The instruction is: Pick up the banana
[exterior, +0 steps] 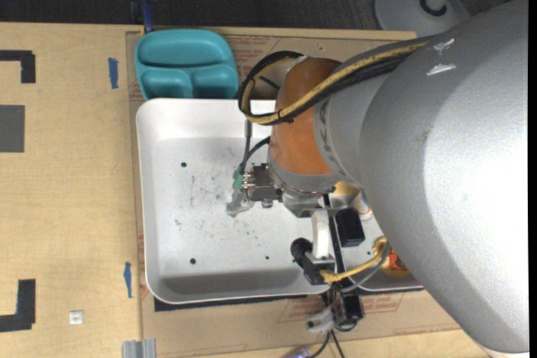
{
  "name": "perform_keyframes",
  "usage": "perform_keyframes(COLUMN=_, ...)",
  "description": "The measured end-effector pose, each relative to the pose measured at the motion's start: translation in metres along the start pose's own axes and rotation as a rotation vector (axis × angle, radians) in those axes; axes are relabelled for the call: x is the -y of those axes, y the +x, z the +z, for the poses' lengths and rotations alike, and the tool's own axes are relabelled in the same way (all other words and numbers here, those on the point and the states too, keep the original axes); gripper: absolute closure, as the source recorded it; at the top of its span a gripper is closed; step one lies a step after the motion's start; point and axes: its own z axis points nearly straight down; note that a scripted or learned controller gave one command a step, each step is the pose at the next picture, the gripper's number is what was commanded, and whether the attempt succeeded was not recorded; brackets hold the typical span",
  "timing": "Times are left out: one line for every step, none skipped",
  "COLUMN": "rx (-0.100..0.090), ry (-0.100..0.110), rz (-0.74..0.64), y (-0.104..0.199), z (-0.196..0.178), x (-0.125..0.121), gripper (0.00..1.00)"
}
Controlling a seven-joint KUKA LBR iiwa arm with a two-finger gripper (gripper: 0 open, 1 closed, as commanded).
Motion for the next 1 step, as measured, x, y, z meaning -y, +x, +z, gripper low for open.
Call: perform_keyframes(rx=0.0, ry=0.0, rz=-0.111, y=-0.0287, z=-0.0838, x=0.0352, gripper=0.0)
